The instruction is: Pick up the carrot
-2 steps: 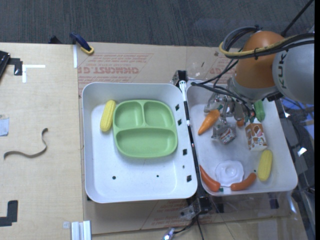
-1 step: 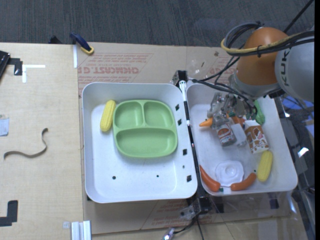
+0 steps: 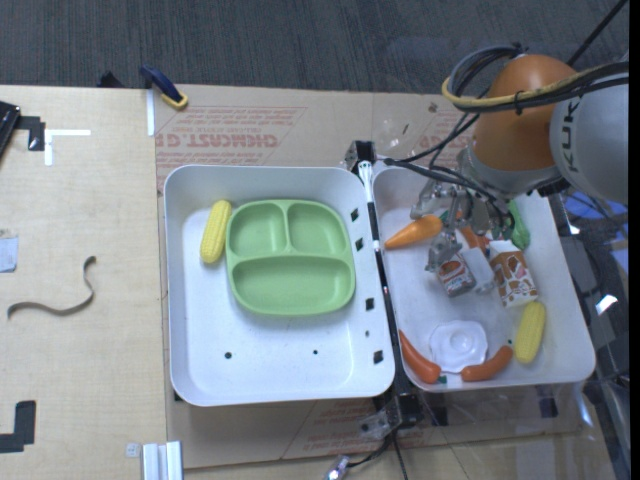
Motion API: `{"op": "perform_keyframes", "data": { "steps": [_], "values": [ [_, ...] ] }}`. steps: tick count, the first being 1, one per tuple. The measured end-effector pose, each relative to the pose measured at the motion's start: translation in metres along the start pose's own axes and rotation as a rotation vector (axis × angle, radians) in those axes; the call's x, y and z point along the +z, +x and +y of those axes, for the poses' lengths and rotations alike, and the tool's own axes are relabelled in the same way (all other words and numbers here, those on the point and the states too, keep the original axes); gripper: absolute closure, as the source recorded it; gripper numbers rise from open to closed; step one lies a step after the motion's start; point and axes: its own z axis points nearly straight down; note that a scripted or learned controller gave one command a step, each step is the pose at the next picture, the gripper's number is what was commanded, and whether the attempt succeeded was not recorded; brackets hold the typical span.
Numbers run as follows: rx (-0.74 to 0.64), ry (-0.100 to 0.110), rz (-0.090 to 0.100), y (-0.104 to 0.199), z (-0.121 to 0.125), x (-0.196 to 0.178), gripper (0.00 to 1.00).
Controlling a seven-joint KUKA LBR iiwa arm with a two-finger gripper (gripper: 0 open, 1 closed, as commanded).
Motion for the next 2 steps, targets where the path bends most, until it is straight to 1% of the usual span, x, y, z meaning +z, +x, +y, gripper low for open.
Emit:
{"op": "perform_keyframes", "data": {
  "steps": [1, 2],
  "values": [
    [0.307, 0.0, 0.011, 0.028, 0.001, 0.012, 0.0],
    [0.519, 0.002, 0.007, -0.009, -0.009, 0.011, 0.0]
  ]
}}
